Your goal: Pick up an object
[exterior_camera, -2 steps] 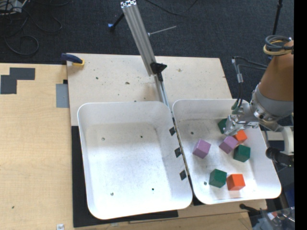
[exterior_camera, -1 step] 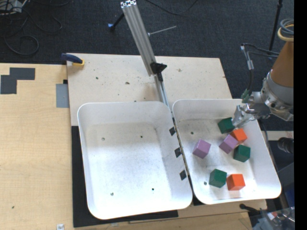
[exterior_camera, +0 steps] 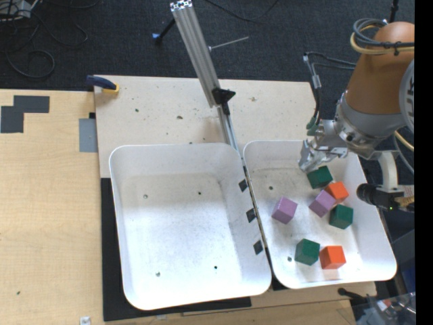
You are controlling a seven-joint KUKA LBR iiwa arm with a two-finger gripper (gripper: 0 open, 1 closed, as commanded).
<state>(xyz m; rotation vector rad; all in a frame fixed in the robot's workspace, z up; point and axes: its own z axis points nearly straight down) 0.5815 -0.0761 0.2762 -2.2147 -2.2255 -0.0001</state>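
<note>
Grey-and-orange arm [exterior_camera: 379, 80] enters from the right; its upper links are cut off at the frame edge. Gripper [exterior_camera: 312, 160] hangs low over the far end of the right bin [exterior_camera: 379, 266]. The fingertips are small, metallic and blurred against the white bin floor, so I cannot tell their spread, and no block is seen between them.

Blocks, placed relative to the gripper:
- green block [exterior_camera: 319, 177] directly below the tips, just beside or touching them; contact cannot be resolved.
- orange block [exterior_camera: 336, 191] just past the green one, toward the near-right.
- purple block [exterior_camera: 323, 203] beside that orange one, near side.
- second green block [exterior_camera: 341, 216] further toward the near-right.
- second purple block [exterior_camera: 284, 210] near side and to the left of the gripper, apart from the cluster.
- third green block [exterior_camera: 307, 251] and second orange block [exterior_camera: 332, 256] well apart from the gripper, side by side at the near end.

Left bin [exterior_camera: 122, 181] lies well to the gripper's left.

No readable writing or labels on blocks, bins or arm.
</note>
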